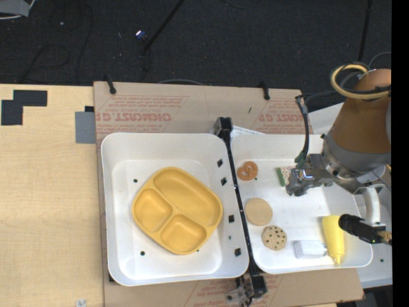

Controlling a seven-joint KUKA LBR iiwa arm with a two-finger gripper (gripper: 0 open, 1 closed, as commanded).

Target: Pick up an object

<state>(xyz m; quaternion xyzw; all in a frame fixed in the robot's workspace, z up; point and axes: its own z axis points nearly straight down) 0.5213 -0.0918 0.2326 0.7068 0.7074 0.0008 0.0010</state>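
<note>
left bin (118, 171): shallow white bin in the lower middle of the frame, its raised rim running all round. a yellow divided plate (177, 210) lies in it, tilted on the diagonal, with white floor bare along the bin's upper and left sides.
right bin (300, 251): white bin just right of the left one; a black divider strip (234, 190) runs between their touching edges.
arm (361, 123): comes in from the right of the frame, its orange part over the upper right corner of the right bin.
end effector (299, 183): a metallic cluster over the upper middle of the right bin, just right of a small green item (282, 175). i cannot tell how far open it is, and nothing is seen held in it.
open room: bare white floor lies in the middle of the right bin, between the end effector and the things along the lower edge.
pretzel (247, 170): small brown ring near the divider, upper left of the right bin.
tan disc (258, 211): round and flat, below the pretzel, no long axis.
cookie (274, 237): round with dark chips, just below and right of the disc, near the bin's lower edge.
white block (310, 249): small, flat, at the lower edge, long axis left to right.
yellow bottle (333, 236): lies at the lower right, long axis roughly top to bottom of the frame, narrow end pointing down.
surface (48, 197): light wood at the left of the frame, with cardboard (185, 107) under both bins.
</note>
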